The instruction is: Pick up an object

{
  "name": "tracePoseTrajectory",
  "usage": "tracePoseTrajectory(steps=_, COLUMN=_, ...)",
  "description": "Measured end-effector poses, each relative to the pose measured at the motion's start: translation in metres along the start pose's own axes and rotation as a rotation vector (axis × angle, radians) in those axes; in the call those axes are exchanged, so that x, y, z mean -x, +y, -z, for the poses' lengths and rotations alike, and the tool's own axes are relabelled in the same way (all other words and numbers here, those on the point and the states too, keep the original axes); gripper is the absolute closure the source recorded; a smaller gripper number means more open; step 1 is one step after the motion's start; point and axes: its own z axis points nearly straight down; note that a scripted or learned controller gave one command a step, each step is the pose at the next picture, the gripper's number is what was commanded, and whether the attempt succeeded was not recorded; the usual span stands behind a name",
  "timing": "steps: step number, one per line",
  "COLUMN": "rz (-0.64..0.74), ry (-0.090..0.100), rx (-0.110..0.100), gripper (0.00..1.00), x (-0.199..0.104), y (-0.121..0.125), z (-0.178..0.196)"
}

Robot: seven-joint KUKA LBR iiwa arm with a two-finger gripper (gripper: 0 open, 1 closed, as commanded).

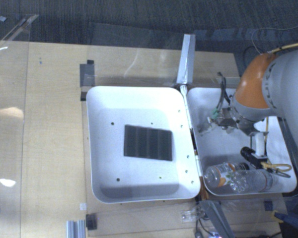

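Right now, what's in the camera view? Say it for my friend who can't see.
A grey robot arm with an orange band reaches from the right, its gripper over the right white bin. A clear plastic bottle lies on its side along that bin's near edge. The left bin holds a dark ribbed rectangle.

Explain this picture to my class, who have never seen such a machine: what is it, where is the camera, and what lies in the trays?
One camera fixed above a bench looks down at a slant. The grey shape with an orange band is a robot arm reaching in from the right; its gripper hangs over the right bin. Whether it holds anything cannot be told. A clear plastic bottle lies on its side near that bin's front wall. The left bin holds a dark ribbed rectangle, lying flat.
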Motion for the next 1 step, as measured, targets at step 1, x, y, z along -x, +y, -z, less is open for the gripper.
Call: tracePoseTrajectory(steps=1, rz=0.125, ry=0.001, rx=-0.007, gripper=0.00, x=0.0091, y=0.0810, z=-0.0027)
